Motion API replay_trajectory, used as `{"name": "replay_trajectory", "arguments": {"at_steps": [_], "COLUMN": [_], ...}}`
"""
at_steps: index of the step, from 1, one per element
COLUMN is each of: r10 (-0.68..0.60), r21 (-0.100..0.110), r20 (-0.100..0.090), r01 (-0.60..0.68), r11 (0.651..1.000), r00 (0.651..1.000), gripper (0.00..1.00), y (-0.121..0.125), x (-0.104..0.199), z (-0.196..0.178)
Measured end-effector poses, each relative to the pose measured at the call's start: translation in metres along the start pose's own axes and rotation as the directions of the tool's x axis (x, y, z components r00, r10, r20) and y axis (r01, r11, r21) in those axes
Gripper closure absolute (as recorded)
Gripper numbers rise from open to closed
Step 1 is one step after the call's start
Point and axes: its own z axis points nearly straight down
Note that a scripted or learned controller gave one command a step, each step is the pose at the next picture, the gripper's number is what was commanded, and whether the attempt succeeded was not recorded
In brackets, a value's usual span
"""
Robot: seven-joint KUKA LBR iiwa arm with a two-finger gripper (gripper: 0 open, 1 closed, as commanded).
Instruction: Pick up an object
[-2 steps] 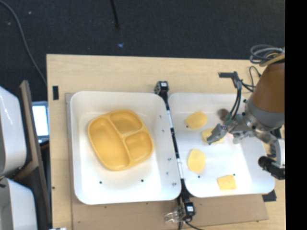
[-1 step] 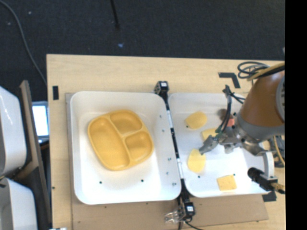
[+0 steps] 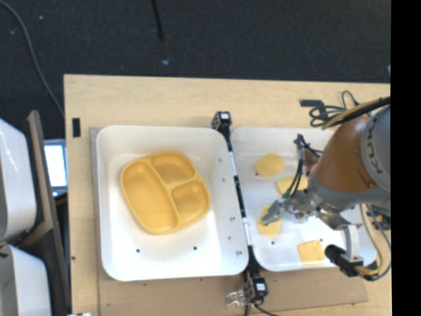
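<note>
- While the gripper [image 3: 275, 210] hangs low in the right bin [image 3: 289, 259], over a yellow piece [image 3: 269, 227] near the divider, I cannot tell whether it grips anything.
- If it closes off-centre, that flat piece may slide away.
- Other pieces [image 3: 269, 165] lie close by, so one could get nudged.
- Left bin [image 3: 112, 242] holds a yellow tray [image 3: 165, 191], well apart.
</note>
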Motion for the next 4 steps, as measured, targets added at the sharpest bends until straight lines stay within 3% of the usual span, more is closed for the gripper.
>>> {"name": "replay_trajectory", "arguments": {"at_steps": [1, 4], "r10": [0.001, 0.000], "r21": [-0.006, -0.010], "r20": [0.001, 0.002], "r01": [-0.001, 0.000], "r11": [1.000, 1.000], "r00": [1.000, 1.000], "gripper": [1.00, 1.00], "y": [0.002, 0.012], "x": [-0.001, 0.004], "z": [-0.013, -0.186]}}
